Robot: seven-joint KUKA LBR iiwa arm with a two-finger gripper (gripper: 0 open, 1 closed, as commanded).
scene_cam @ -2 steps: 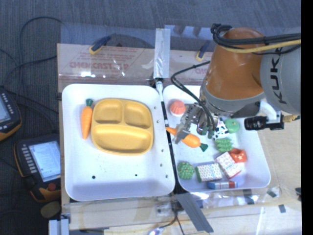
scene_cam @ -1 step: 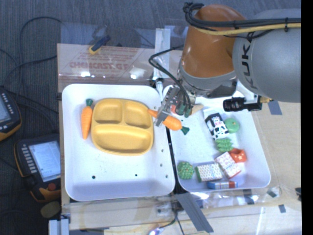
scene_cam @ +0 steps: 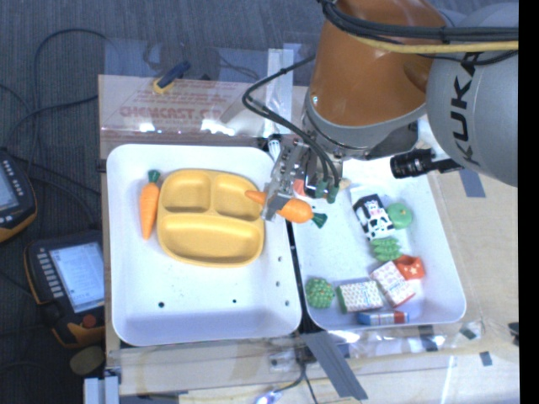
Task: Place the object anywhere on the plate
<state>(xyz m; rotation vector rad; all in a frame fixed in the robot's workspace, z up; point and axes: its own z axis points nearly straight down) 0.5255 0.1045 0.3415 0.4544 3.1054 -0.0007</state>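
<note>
Over the seam between the two shallow white bins, the grey arm's two-finger gripper (scene_cam: 282, 199) hangs with its fingers pinching a small orange toy carrot with a green stub end (scene_cam: 290, 209). The carrot lies roughly level between the fingers, its pointed tip reaching left over the right rim of the yellow three-compartment plastic plate (scene_cam: 210, 241), its green end trailing right over the edge of the right bin (scene_cam: 438, 251). It appears lifted clear rather than resting on anything, though the slanted view makes the height hard to judge.

The plate sits in the left bin (scene_cam: 135, 293), near its upper middle, and a second, larger orange toy carrot (scene_cam: 149, 208) lies upright just beside the plate's left edge, off the plate. In the right bin the remaining toys are grouped away from the gripper: a black-and-white toy cow (scene_cam: 371, 214), a green round piece (scene_cam: 400, 216), a green bumpy vegetable (scene_cam: 319, 292) and some small boxes (scene_cam: 379, 290) along the lower side.

Judging from this, the carry is nearly done: the grip at the carrot's middle keeps it balanced, and a short move left would bring it over a compartment before release. Letting go here risks the carrot tipping off the rim into the gap between plate and bin wall
</note>
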